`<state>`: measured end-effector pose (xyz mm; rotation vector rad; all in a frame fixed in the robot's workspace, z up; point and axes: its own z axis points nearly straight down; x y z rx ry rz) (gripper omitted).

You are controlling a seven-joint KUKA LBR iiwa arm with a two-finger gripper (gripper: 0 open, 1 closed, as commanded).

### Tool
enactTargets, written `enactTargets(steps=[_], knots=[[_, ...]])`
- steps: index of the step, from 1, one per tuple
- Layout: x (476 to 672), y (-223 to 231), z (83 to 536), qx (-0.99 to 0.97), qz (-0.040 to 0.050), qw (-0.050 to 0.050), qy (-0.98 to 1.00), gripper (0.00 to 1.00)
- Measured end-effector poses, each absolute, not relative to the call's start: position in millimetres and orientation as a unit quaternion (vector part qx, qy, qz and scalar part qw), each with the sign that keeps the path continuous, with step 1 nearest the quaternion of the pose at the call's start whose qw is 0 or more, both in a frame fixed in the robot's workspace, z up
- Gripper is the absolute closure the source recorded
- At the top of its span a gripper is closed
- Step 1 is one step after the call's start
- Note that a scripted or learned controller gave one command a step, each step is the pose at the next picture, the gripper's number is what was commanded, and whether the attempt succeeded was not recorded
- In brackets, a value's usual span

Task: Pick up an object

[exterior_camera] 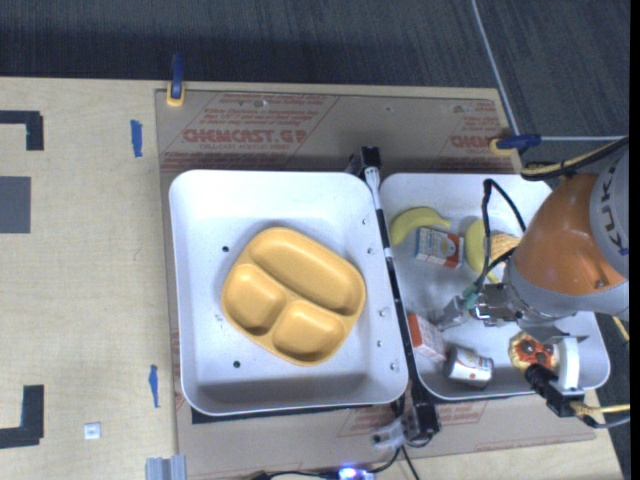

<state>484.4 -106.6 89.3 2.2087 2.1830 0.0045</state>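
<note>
The right bin (598, 368) holds several small objects. A yellow banana-like toy (408, 224) and a small carton (433, 244) lie at its far left, with a yellow piece (476, 244) beside them. At the near edge a silver can (468, 368) lies on its side. A red packet (421, 336) rests against the left wall. An orange and white item (536, 352) sits under the arm. My gripper (462, 310) hangs low over the middle of this bin, just above the can and right of the red packet. Nothing shows in its grasp.
The left bin (195, 268) holds a large yellow divided plate (292, 294). A black divider (385, 258) runs between the bins. The orange wrist band (570, 243) and cables cover the right bin's right side. Blue clamps sit on the cardboard edges.
</note>
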Motion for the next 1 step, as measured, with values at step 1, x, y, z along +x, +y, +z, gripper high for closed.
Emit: enactTargets(steps=[1], knots=[[484.2,-101.6,97.8,0.709,0.0028,0.011,0.705,1.00]])
